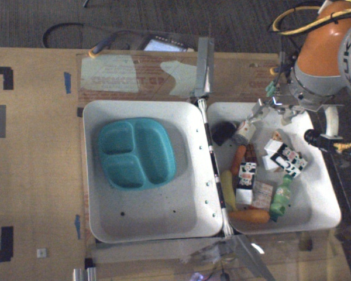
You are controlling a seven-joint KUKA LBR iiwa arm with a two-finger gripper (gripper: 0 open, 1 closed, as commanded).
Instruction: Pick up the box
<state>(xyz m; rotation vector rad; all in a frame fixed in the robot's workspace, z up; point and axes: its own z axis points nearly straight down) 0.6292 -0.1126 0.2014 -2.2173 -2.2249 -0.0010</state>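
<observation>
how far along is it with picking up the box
Nothing looks done yet: the box, black and white, lies among the clutter in the right bin. In hand: the arm reaches over that bin's upper edge, its tool above the bin's top end, away from the box. Left: move over the box, grasp it and lift it. The teal plate sits in the left bin.

Two bins sit side by side on the worktop (pixel 35 174). The left bin (pixel 105 215) holds a tray (pixel 137 153). The right bin (pixel 322 206) holds a box (pixel 246 175) among clutter.
</observation>
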